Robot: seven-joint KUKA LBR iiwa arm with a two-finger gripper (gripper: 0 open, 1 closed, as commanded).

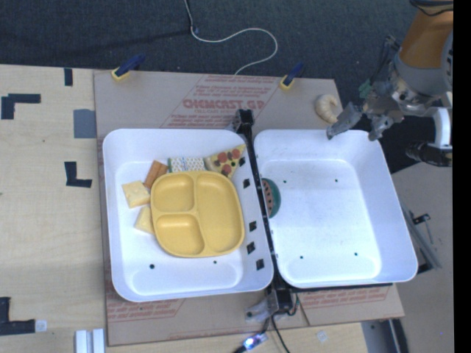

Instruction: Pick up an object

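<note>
Smooth yellow three-compartment plastic tray (197, 213)

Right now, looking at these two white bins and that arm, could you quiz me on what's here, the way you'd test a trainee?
1. True or false: the yellow divided plate lies in the left bin.
2. Where does the tool hover? A) over the plate B) at the right bin's far rim C) left of both bins
3. Fill in: the watermelon-slice toy lies in the ____ bin, against the divider.

Key: 1 true; 2 B; 3 right.
</note>
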